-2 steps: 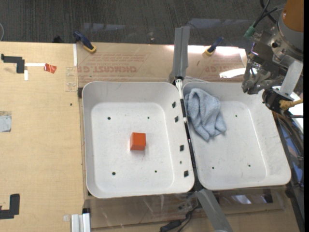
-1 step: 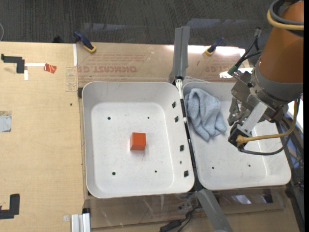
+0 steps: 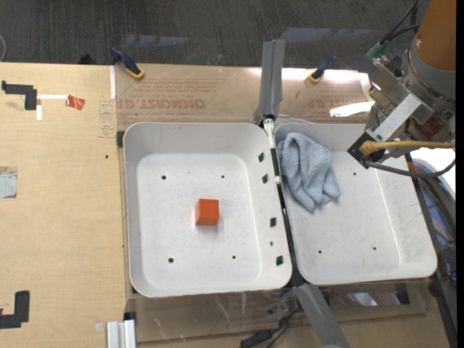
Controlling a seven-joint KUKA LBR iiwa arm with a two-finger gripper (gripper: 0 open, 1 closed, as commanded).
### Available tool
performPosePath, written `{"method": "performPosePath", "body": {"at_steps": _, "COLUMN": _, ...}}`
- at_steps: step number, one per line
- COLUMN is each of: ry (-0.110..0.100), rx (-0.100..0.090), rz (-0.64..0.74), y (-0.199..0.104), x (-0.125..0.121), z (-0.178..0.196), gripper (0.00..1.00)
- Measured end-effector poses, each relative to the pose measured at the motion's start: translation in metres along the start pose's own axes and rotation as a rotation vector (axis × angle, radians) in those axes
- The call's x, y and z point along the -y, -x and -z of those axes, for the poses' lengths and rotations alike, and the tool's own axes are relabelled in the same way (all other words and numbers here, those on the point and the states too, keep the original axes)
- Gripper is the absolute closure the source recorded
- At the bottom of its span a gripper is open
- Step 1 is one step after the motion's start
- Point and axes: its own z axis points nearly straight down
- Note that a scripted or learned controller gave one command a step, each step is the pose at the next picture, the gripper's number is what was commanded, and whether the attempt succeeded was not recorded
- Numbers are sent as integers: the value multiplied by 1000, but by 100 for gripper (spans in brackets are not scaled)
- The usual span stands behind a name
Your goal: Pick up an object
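A small orange-red cube (image 3: pixel 207 212) sits near the middle of the left bin (image 3: pixel 145 194). A crumpled blue-grey cloth (image 3: pixel 308 169) lies in the right bin (image 3: pixel 377 252), against its left wall and far corner. My gripper (image 3: pixel 397 100) hangs high over the far right corner of the right bin, to the right of the cloth and well apart from it. The arm's body hides most of it. Nothing shows as held.
A grey divider post (image 3: pixel 272 78) rises behind the seam between the two bins. Cardboard (image 3: pixel 196 96) with clamps (image 3: pixel 129 64) lies behind them. A wooden bench top (image 3: pixel 58 194) stretches to the left. Cables run along the right side.
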Motion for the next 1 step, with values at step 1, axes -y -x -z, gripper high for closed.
{"method": "performPosePath", "body": {"at_steps": 1, "ry": -1, "rx": 1, "rz": 298, "y": 51, "x": -51, "z": -1, "gripper": 100}}
